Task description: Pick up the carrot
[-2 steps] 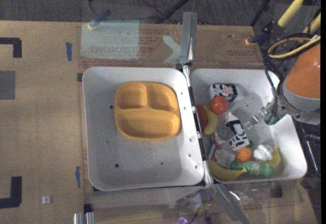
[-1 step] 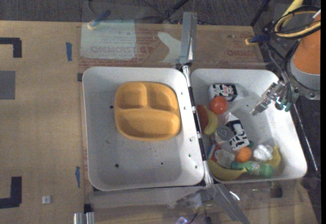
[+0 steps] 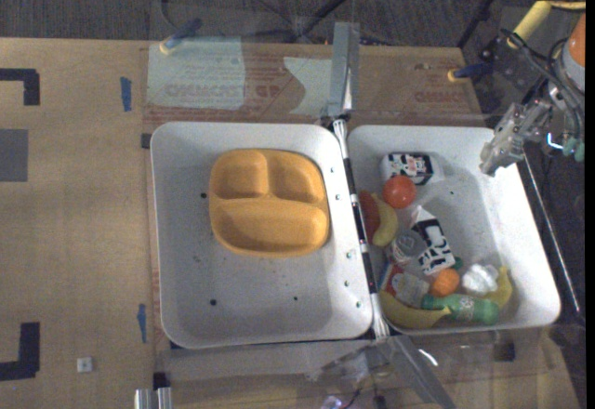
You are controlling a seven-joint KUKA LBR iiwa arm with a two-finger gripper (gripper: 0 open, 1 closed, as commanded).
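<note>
Carrot (image 3: 445, 283), seemingly, amid clutter in right bin (image 3: 532, 254)

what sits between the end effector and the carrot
In the camera view, mostly bare white floor of the right bin lies between the end effector and the carrot; a black-and-white carton lies beside it.

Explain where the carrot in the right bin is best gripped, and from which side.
Grip the carrot across its exposed orange top, coming straight down from above. It lies packed among the banana, the green item and the black-and-white carton, so its sides look crowded.
</note>
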